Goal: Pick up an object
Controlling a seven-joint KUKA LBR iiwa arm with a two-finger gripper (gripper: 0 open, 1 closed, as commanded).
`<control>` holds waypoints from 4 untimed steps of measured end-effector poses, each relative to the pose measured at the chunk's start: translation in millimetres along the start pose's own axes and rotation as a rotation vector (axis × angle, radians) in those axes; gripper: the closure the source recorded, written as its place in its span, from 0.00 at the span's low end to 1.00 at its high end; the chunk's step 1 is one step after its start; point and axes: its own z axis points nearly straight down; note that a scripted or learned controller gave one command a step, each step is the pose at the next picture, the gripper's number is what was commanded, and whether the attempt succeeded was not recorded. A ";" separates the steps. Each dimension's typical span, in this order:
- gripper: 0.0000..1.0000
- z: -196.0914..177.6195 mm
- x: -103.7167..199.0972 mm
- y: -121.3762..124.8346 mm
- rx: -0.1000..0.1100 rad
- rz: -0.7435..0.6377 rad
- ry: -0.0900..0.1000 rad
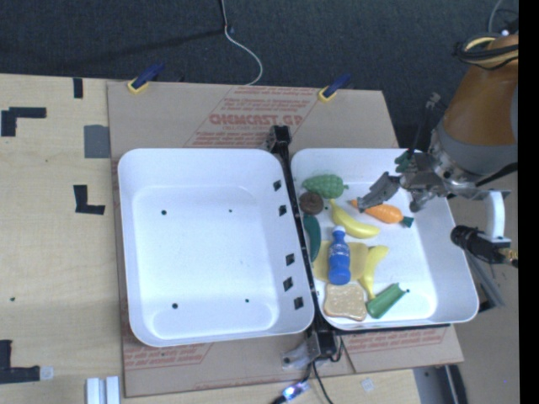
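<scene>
Lying just under the end effector [394, 190], a toy carrot [386, 214].

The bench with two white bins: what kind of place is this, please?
Probably a robotics lab set up for grasping trials. A robot arm reaches over two white bins; toy food, such as a banana and a carrot, lies in the right one.

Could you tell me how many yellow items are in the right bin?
2. A banana lies near the bin's middle, just below the orange carrot. A second yellow piece lies lower, right of the blue bottle. Others may be hidden beneath the pile.
</scene>
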 end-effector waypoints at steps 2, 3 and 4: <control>0.00 148.3 -10.2 72.7 -0.013 -0.004 0.000; 0.00 164.8 -6.6 117.3 0.012 -0.002 -0.014; 0.00 -107.2 28.9 101.4 -0.020 -0.002 -0.003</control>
